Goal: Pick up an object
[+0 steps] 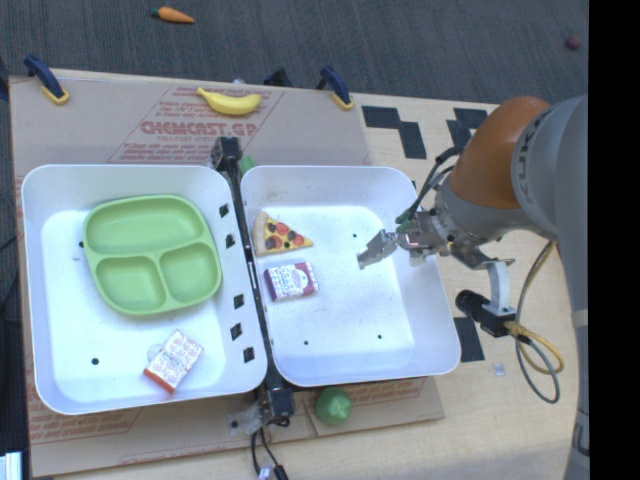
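A grey two-finger gripper (374, 252) on a KUKA arm with an orange band (497, 153) above the wrist hangs over the right-hand shallow white plastic bin (345, 363), toward the bin's 3 o'clock side. Nothing sits between the metal fingers, and from this angle it cannot be told whether they are spread or closed.

At the gripper's 9 o'clock, well apart from it, a small purple and white carton (291, 281) lies flat on the bin floor. Just beyond the carton, at its 11 o'clock, rests a toy pizza slice (277, 235) with red toppings, near the bin's left wall.

A row of black clips (240, 258) runs along the seam where the two bins meet. In the left-hand white bin (45, 298), a light green divided plastic plate (150, 253) with three compartments lies at the centre. At the plate's 6 o'clock sits a small red and white packet (173, 359), tilted.

Outside the bins, a yellow toy banana (229, 99) lies on the cardboard sheet (180, 128) at 12 o'clock, and a green ball (334, 405) rests at 6 o'clock, just below the right bin's edge. A small orange toy carrot (175, 14) lies on the dark carpet (400, 18) beyond the bench.
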{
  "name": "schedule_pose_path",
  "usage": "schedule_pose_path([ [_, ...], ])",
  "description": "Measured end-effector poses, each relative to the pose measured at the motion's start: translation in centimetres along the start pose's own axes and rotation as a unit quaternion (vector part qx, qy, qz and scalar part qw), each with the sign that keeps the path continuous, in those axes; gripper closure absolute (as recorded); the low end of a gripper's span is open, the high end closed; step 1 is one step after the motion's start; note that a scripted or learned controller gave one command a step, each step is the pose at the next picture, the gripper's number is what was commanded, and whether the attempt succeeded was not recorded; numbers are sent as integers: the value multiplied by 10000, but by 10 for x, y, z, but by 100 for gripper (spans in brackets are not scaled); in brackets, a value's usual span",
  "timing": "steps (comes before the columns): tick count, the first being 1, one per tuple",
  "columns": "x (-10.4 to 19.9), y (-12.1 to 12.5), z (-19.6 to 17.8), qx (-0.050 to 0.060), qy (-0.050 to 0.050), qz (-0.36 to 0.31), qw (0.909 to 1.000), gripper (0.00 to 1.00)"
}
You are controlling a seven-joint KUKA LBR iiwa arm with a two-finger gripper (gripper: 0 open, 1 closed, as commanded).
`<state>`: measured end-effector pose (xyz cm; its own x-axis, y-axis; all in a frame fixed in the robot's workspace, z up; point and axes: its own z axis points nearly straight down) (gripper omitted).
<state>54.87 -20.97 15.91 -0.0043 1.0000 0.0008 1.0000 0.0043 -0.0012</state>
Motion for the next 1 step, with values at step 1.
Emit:
schedule_pose_path([
  [1,-1,-73,-33,4,-1,3,10000,0],
])
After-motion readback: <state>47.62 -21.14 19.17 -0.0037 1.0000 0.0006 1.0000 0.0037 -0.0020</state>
